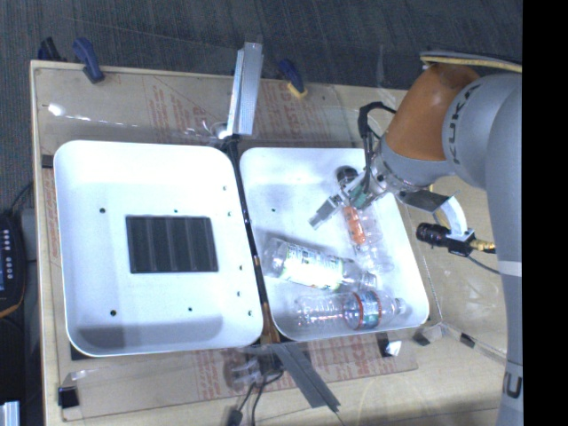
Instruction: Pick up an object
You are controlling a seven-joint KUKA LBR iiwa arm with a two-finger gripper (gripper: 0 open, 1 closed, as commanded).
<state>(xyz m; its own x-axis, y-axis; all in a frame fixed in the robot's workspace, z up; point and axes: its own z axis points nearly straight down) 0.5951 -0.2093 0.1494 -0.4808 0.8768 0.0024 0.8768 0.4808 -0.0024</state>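
We see the grey arm [470,131] reaching in from the right, its orange band above the wrist, with the hand [348,198] lowered into the upper part of the right bin [266,185]. We cannot tell how far the hand is open, nor whether it has hold of anything. Just beside it lies a small clear bottle with orange contents [357,229], its long axis running roughly up-down in the view. Nearer the front lie two clear plastic bottles: one with a pale label [306,264], angled down to the right, and one with a red-and-blue label [351,311], lying nearly crosswise. The left bin [89,185] carries a dark ribbed rectangular panel [171,244]. Both bins are smooth, white, and round-cornered, resting on the surface [133,96].
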